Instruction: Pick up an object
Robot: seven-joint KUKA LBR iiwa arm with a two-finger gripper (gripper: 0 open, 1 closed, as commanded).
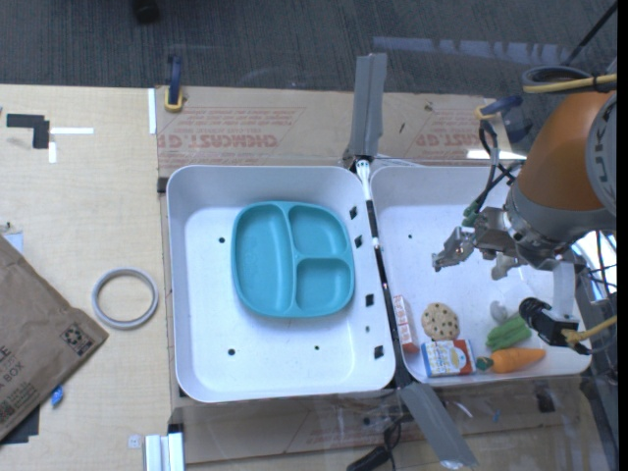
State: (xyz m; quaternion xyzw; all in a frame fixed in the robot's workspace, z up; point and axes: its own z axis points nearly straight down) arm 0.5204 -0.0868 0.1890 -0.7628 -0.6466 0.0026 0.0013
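Teal plate point(292, 259), white bins point(186, 263), orange carrot point(517, 359), speckled tan cookie point(441, 320).

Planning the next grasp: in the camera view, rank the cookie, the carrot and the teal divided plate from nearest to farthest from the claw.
From the claw:
1. Cookie, just below it in the right bin.
2. Carrot, at that bin's lower right.
3. Teal divided plate, across in the left bin.

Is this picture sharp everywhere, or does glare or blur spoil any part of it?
In the camera view, lighting is even and soft; the teal plate and cookie look crisp, the white bins are bright without losing their edges, and only the gripper and the clear sheet behind look slightly smeared.
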